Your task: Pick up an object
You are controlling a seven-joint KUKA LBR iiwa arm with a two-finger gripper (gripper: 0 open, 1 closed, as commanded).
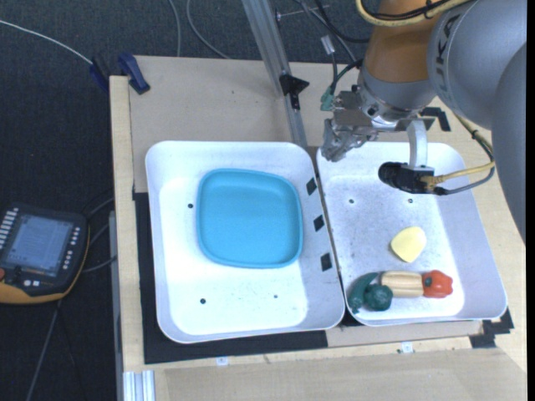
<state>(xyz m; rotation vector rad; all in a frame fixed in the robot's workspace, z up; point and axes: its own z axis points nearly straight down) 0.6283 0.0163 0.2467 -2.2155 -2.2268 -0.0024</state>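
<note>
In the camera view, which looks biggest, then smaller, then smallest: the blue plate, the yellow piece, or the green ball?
1. blue plate, by far the largest
2. yellow piece
3. green ball
The last two look nearly alike, so their order is unsure.

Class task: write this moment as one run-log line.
tool: over right bin's far-left corner | holding: nothing seen | right bin: yellow piece, toy | left bin: blue plate

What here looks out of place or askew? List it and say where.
Nothing looks spilled or damaged. The blue plate lies flat in the left bin. In the right bin, the yellow piece lies alone, while a green object, wooden piece and red piece crowd the near edge. The gripper hovers at the far corner.
</note>
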